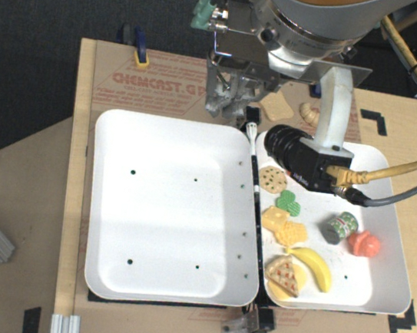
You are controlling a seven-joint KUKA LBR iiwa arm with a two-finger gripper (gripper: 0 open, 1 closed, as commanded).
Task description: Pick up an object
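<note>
My claw (234, 96) hangs over the far edge of the bench, just beyond the seam between the two bins, and I cannot tell from here how it is set or whether it has anything in it. The things to pick from all lie in the right bin (384, 293): a cookie (272, 179), a green piece (289, 203), a yellow waffle-like piece (285, 229), a banana (314, 267), a pizza slice (284, 276), a small can (339, 226) and a red lump (365, 244). I judge the can or the red lump the safer choice, since they stand apart from the rest with bare floor around them. The cookie, green piece and waffle crowd together near the dividing wall, which would foul one side of me. The black camera housing (303, 159) and its yellow cable (402, 169) hang over the bin's far part, so I should come down nearer.
</note>
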